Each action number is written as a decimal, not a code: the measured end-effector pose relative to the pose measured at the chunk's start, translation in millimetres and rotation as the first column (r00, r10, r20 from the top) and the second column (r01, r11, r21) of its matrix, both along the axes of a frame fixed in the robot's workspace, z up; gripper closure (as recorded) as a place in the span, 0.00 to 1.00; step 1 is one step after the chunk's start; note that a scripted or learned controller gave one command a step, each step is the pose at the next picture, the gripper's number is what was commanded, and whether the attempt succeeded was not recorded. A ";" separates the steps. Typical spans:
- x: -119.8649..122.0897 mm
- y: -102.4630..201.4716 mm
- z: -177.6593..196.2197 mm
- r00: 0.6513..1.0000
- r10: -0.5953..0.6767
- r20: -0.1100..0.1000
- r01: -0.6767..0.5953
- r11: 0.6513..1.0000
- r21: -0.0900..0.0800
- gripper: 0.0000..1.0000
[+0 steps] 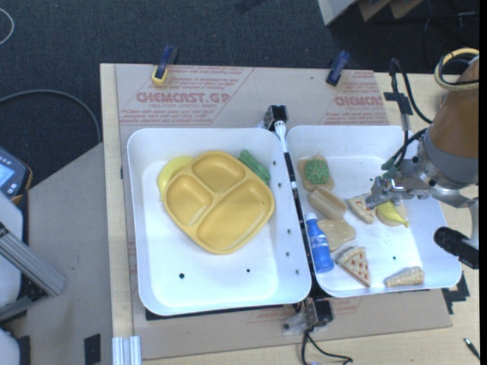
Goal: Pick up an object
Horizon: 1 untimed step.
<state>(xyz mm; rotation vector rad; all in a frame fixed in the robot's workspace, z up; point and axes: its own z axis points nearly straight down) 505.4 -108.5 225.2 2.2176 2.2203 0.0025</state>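
Observation:
My gripper (386, 195) hangs low over the right side of the right bin (358, 133), on the grey arm with its orange band (456, 124). Right under its tip lies a small yellow banana-like piece (393, 215), and a tan triangular slice (361, 208) lies just to its left. I see nothing lifted off the bin floor. Further left in this bin are a green-topped cookie (316, 172), a tan bread roll (327, 202), a blue bottle (319, 246), a pizza slice (354, 265) and a pale wedge (405, 277).
The left bin (213, 280) holds a yellow divided plate (221, 201), a yellow item (169, 175) tucked under its left edge and a green item (255, 166) behind it. A black bar (288, 175) runs between the bins. Clamps (163, 65) grip the bench's far edge.

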 end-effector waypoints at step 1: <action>54.8 13.3 -9.9 1.000 0.002 0.001 -0.002 1.000 0.000 1.00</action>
